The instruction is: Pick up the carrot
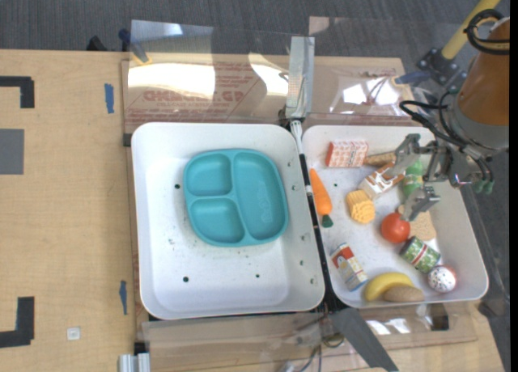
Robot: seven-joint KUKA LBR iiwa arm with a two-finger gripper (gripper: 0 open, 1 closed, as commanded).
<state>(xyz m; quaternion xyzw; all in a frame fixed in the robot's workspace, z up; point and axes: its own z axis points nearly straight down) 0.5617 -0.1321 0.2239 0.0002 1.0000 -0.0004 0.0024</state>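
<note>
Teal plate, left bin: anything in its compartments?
The teal plate in the left bin shows three bare compartments. What's beneath the plate is covered.

Bench [57, 200] with two white bins [162, 281]

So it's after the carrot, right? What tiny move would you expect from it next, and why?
Probably a sideways shift toward the left wall of the right bin. The gripper hangs over the bin's upper right part, near the tomato and corn, while the carrot lies apart from it along the left wall. It likely has to get above the carrot before lowering.
</note>
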